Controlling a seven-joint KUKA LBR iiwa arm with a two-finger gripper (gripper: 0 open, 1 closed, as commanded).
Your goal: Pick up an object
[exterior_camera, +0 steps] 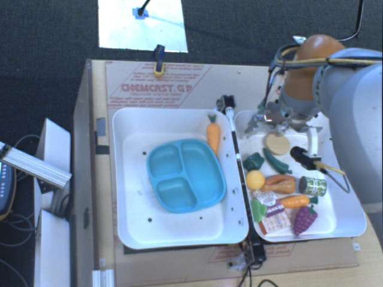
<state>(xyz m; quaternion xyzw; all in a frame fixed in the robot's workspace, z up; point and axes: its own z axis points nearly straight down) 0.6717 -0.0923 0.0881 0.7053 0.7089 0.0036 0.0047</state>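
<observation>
Here we saw the end effector [280, 119] hovering just behind the tan disc [277, 143] in the right bin [350, 217]; we could not tell its state. Crowded toys beside the disc risked a nudged or doubled grab, we judged.

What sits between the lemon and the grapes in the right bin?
In the camera view, between the lemon and the grapes lie an orange sausage-like piece and a small carrot.
</observation>
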